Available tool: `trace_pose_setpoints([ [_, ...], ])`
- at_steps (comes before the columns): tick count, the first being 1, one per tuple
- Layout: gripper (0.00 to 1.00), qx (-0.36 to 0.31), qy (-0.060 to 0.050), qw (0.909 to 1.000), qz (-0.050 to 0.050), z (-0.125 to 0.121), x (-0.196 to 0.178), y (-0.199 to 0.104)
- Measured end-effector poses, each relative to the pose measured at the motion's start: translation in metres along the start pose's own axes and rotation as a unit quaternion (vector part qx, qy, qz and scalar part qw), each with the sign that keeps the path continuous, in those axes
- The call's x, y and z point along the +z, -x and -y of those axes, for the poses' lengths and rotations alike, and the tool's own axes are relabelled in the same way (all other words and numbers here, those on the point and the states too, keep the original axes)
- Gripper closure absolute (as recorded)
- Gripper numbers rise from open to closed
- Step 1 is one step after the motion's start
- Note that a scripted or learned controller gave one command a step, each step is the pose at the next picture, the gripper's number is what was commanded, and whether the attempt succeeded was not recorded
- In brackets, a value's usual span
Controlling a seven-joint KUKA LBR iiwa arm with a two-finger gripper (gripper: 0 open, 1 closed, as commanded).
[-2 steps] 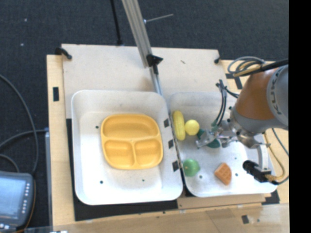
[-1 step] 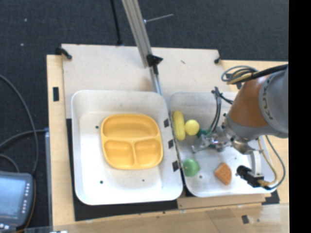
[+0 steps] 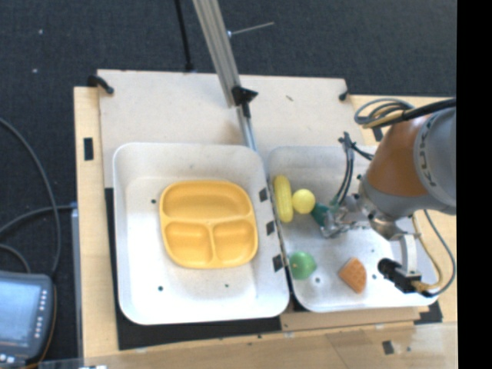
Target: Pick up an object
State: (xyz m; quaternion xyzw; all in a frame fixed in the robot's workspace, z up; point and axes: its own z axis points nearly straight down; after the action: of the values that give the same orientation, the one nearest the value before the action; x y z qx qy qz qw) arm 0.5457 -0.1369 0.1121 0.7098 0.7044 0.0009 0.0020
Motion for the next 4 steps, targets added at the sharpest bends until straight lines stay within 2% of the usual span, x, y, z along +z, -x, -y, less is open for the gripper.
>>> trace_pose_setpoints([
  [1, 1.00, -0.004, 0.002, 1.0000, 0.000, 0.001, -0.064, 0.002],
  [2, 1.00, -0.005, 0.002, 1.0000, 0.001, -0.007, -0.113, 0.010],
  [3, 1.00, -0.005, 0.001, 1.0000, 0.000, -0.009, -0.146, 0.012],
  [4, 1.00, -0.008, -0.001, 1.0000, -0.001, -0.004, -0.153, -0.045],
])
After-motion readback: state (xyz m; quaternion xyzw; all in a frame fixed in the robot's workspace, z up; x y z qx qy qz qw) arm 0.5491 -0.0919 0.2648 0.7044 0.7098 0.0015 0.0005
